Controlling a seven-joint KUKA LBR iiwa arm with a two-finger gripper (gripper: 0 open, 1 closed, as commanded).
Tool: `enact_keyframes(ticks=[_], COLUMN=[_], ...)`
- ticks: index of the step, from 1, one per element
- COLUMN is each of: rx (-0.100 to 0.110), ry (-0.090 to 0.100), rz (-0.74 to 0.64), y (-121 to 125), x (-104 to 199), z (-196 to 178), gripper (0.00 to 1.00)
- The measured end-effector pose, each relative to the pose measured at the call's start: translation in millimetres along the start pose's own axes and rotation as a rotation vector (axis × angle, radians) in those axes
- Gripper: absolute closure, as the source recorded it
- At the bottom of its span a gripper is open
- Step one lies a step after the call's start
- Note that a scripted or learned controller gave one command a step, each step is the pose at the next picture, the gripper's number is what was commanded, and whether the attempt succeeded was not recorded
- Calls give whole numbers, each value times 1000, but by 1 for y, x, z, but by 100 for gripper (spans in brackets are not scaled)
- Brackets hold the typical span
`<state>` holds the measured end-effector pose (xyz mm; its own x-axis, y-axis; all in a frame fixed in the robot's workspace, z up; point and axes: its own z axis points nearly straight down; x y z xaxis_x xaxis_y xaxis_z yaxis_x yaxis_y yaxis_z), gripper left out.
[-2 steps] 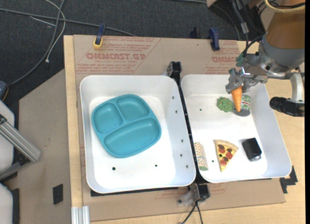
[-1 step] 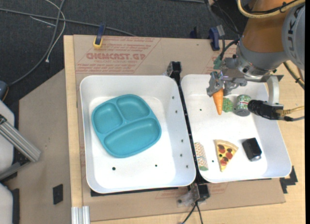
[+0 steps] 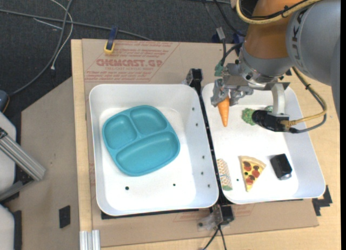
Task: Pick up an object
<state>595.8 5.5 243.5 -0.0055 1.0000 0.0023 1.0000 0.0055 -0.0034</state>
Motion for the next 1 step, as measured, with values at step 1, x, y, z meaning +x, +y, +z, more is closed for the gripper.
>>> enact_keyframes(ticks=[1], rx=[0], ry=[1], rz=[-1], y=[-1], x=[60], z=[9], gripper=[100])
